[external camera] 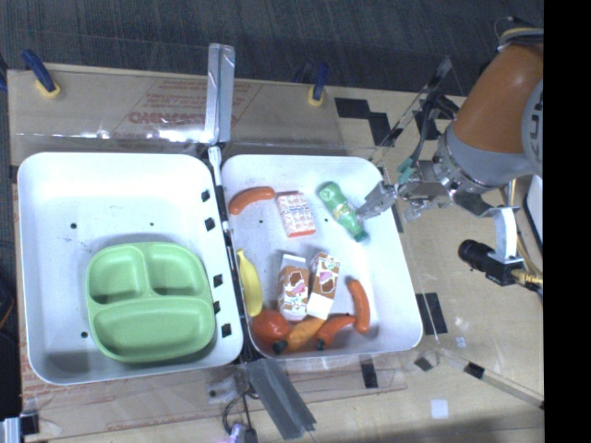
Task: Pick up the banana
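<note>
Your tool (380, 199) sits at the right bin's (392, 326) right rim, beside the green bottle (342, 209). Can't tell how far open it is. Banana (249, 284) lies against that bin's left wall.

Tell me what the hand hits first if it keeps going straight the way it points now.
Probably the green plastic bottle: the hand points leftward into the right white bin, and the bottle lies just beyond its tip. Height above it is unclear from this slanted view.

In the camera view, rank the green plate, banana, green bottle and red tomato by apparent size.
1. green plate
2. banana
3. green bottle, close to the banana, so that order is unsure
4. tomato, partly hidden
</note>
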You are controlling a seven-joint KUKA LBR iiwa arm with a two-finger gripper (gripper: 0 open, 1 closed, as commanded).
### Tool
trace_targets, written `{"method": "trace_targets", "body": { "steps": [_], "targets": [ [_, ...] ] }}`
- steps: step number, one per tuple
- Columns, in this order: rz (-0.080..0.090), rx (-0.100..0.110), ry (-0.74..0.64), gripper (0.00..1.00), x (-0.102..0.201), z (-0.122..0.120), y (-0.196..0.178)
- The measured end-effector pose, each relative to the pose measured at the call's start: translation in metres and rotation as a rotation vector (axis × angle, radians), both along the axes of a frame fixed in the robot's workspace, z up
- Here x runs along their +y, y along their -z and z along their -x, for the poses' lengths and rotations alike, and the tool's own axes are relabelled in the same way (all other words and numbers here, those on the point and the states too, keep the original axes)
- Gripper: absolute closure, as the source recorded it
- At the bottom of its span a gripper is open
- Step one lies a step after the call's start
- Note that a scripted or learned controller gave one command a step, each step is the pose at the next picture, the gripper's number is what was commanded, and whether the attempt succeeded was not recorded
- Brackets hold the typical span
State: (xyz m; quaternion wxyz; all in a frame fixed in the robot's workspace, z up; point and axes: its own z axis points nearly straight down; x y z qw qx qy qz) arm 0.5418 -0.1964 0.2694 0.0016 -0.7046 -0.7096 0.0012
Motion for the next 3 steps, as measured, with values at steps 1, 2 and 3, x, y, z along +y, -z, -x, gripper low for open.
{"method": "trace_targets", "body": {
  "steps": [1, 2, 3],
  "targets": [
    [0.0, 0.001, 0.023, 0.0, 0.064, -0.063, 0.134],
    [0.0, -0.001, -0.137, 0.0, 0.096, -0.002, 0.178],
    [0.0, -0.004, -0.463, 0.0, 0.104, -0.047, 0.177]
  ]
}}
